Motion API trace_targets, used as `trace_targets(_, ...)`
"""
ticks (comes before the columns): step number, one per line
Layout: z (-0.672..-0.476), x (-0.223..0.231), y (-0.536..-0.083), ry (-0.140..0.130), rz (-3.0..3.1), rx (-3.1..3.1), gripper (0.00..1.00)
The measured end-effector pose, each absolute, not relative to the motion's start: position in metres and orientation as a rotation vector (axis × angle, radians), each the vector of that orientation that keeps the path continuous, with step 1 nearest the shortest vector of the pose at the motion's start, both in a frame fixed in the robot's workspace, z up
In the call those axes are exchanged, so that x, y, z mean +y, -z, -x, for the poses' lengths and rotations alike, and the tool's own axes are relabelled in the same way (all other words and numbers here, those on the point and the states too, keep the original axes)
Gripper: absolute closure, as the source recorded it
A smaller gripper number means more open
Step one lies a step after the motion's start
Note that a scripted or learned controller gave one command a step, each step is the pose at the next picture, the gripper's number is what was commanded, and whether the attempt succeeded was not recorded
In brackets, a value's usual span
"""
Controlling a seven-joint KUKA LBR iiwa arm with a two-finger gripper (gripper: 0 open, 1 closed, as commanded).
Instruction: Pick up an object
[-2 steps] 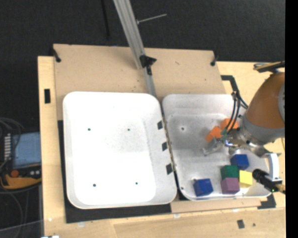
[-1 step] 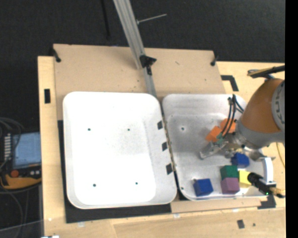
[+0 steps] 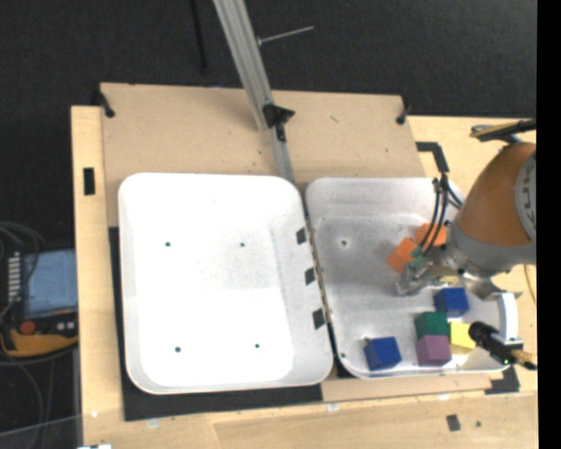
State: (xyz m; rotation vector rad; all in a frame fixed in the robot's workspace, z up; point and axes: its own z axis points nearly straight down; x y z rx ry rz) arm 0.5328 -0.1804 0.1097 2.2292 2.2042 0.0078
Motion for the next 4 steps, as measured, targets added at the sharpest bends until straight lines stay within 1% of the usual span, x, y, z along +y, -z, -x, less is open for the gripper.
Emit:
trace_targets(1,-0.534,-0.192,-0.164,-0.005,-2.229,2.204,1.0)
trace_targets(2,-0.541,-0.203,-0.219,-0.005,-2.215,2.217,1.0)
trace_targets(3,-0.543,-0.204,-0.262,-0.006,-2.212,2.222,1.0)
trace_targets(4,-0.548,-0.157,-0.251,0.0,-2.215,2.226,1.0)
